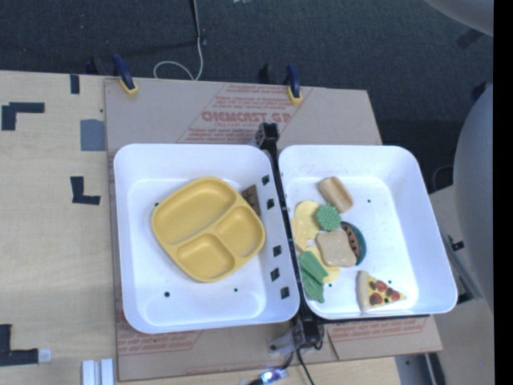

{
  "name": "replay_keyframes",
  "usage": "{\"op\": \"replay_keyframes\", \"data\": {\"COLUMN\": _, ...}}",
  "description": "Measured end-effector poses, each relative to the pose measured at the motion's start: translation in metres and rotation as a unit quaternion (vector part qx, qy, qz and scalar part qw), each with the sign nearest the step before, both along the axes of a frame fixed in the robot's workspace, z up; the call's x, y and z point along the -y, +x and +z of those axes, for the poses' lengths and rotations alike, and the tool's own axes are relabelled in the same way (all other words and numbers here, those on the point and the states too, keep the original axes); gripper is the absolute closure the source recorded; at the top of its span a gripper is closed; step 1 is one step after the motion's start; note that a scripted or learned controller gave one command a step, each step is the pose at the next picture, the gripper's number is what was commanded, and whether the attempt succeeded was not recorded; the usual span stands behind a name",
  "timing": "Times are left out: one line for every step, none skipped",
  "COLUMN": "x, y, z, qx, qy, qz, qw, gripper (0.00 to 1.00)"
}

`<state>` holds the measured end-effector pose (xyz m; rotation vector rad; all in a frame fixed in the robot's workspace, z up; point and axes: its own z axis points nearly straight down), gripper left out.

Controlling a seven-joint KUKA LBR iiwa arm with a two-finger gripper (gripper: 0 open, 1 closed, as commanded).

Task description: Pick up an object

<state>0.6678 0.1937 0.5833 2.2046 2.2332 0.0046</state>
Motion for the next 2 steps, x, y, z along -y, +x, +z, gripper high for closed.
{"op": "replay_keyframes", "data": {"x": -0.0017, "y": 0.0005, "z": 0.0098, "qx": 0.004, "qy": 0.0007, "qz": 0.0, "qw": 1.0, "gripper": 1.0}}
{"op": "replay_keyframes", "data": {"x": -0.0035, "y": 0.0012, "z": 0.0196, "qx": 0.01, "qy": 0.0018, "qz": -0.001, "qw": 0.9999, "gripper": 1.0}}
